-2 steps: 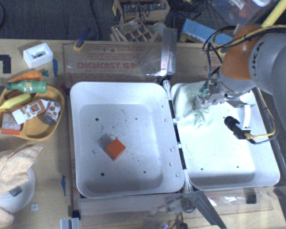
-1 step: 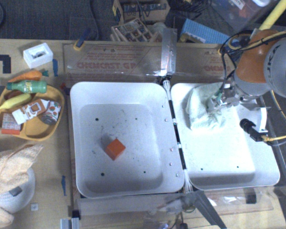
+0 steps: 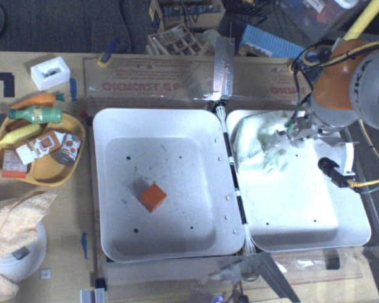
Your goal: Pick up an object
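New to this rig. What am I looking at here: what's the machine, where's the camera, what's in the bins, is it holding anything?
One camera, fixed above the bench, looks down at a slant on two shallow white bins side by side. The machine is a grey robot arm with an orange band above its wrist; it reaches in from the right of the picture. Its gripper hangs over the far part of the right bin, above something pale and crumpled, perhaps a cloth. The picture is too blurred there to tell whether anything is held.

The left bin holds a small orange block, apart from the arm. On the bench to the left sits a yellow bowl of toy food and packets.
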